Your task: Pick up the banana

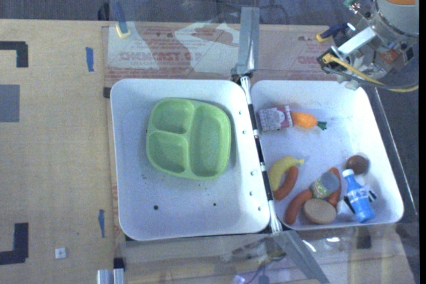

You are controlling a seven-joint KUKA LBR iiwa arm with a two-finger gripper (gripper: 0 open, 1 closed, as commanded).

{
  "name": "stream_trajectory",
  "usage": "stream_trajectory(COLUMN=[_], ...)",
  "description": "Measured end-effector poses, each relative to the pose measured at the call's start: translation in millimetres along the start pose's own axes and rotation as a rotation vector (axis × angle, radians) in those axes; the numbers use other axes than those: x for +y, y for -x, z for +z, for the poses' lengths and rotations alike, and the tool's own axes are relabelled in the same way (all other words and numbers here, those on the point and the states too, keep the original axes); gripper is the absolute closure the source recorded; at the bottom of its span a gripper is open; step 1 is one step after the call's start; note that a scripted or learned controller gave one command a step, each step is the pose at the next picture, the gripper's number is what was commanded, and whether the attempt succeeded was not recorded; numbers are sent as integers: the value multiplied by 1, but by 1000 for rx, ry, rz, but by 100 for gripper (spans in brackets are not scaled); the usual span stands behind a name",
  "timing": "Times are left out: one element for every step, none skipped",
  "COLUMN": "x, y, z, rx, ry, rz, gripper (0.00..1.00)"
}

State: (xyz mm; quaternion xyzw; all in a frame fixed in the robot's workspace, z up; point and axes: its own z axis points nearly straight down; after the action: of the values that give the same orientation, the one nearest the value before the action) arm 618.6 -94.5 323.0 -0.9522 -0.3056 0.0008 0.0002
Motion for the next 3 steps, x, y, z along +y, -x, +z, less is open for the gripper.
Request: stream_trajectory(x=[-11, -89, -101], y=[-8, 7, 35], z=[-34, 61, 131], rx=[0, -1, 0], ry=[0, -2, -3], rz=[-103, -105, -283], gripper=[100, 100, 100])
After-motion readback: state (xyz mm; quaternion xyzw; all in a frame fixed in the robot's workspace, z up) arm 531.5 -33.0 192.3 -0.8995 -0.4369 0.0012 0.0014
